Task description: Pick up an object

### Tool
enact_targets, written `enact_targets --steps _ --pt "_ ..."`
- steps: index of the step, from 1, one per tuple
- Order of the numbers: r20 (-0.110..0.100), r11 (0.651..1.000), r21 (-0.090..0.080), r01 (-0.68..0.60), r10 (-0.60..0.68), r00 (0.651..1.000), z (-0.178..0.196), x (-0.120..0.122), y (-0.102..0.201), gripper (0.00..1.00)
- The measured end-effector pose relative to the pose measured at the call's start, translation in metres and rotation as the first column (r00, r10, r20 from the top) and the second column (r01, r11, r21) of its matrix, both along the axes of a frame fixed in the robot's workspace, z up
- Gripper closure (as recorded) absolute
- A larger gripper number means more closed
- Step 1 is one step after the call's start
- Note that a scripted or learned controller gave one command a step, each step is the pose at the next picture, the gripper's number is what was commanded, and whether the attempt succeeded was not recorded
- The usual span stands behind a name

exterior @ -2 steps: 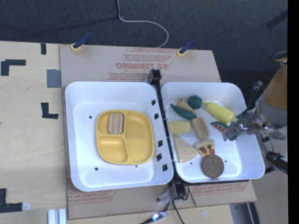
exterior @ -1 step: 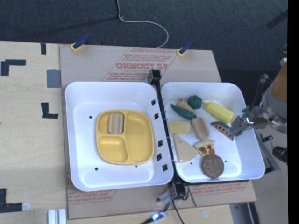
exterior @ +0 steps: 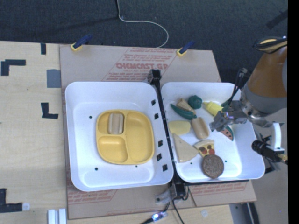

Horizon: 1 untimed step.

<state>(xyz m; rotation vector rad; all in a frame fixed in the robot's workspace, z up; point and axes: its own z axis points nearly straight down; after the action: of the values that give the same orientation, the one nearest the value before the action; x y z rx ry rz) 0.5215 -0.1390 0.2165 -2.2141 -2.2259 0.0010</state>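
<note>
The right bin (exterior: pixel 238 164) holds several toy foods. A dark green piece (exterior: pixel 195 101), a yellow piece (exterior: pixel 212 108) and a green pod (exterior: pixel 180 110) lie at the back. In the middle are a pale yellow oval (exterior: pixel 179 127) and a tan bread roll (exterior: pixel 201 127). A cheese wedge (exterior: pixel 184 149), a pizza slice (exterior: pixel 206 147) and a brown cookie (exterior: pixel 213 165) lie toward the front. My gripper (exterior: pixel 222 121) hangs low over the bin's right half, beside the roll and just above a watermelon slice (exterior: pixel 228 134). I see nothing held in it.
The left bin (exterior: pixel 79 171) carries a yellow divided plate (exterior: pixel 133 143) with a tan piece (exterior: pixel 116 122) in its back-left compartment. A black divider (exterior: pixel 161 125) runs between the bins. The arm's grey body (exterior: pixel 268 85) overhangs the right bin's right edge.
</note>
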Motion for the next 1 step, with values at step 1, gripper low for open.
enact_targets --steps 1 --pt "0.002 1.0 0.0 -0.003 0.003 1.0 -0.0018 0.0382 0.0503 1.0"
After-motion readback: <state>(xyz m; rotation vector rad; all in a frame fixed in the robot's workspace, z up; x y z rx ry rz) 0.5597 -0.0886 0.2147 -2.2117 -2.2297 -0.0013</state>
